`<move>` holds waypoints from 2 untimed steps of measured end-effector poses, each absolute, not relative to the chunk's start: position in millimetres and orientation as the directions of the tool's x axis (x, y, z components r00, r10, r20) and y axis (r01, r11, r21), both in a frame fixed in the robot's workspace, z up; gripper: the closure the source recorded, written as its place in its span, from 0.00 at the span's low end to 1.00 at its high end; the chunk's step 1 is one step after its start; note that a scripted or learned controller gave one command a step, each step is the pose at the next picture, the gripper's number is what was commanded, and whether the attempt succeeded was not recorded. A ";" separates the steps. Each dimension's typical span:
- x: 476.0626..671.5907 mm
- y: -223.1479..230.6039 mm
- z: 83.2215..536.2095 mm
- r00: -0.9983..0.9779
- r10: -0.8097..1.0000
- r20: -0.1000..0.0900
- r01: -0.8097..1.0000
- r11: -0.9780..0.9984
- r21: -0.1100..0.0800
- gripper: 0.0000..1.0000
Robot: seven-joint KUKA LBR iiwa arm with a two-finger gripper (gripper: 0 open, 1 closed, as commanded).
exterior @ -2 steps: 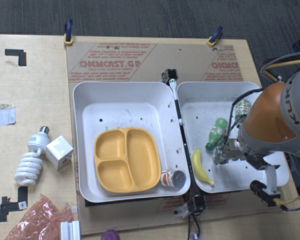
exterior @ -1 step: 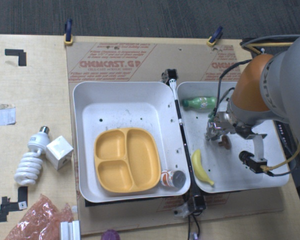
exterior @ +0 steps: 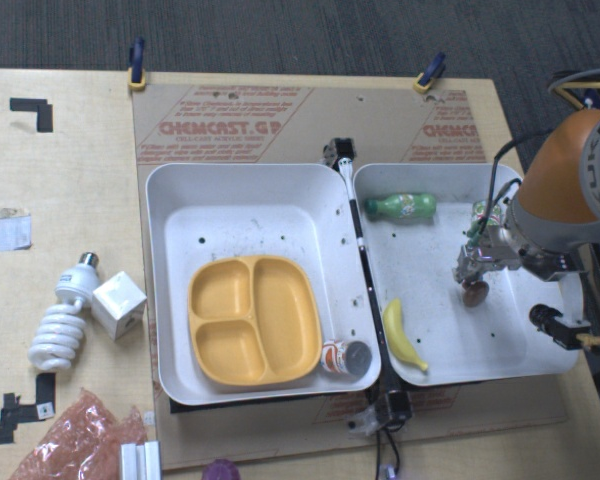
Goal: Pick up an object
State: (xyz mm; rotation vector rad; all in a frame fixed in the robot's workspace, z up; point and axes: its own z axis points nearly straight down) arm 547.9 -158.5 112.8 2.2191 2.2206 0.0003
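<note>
Starting at the left, outside the bins, a white spiral light bulb lies on the bench beside a small white cube box, with a crumpled pink mesh bag below them. Next, the left white plastic bin holds a yellow three-compartment plastic tray, and a small can with a grey lid lies on its side touching the tray's lower right corner. The brown board under the bins carries red print reading "CHEMCAST GP", partly covered. In the right white plastic bin, a yellow banana lies near the lower left wall and a green plastic bottle lies on its side near the top; its label is too small to read. My gripper hangs low over this bin's right half, with a small dark round object at its tip, and I cannot tell whether that object is really grasped. My worry, judging from here: it is small and rounded, so it could squirt out or roll, and I could lift off with nothing.
</note>
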 end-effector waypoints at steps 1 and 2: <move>633.3 -189.4 90.8 -0.004 1.000 0.007 1.000 0.004 -0.013 1.00; 635.5 -191.7 92.9 -0.002 1.000 -0.001 1.000 0.002 0.000 0.00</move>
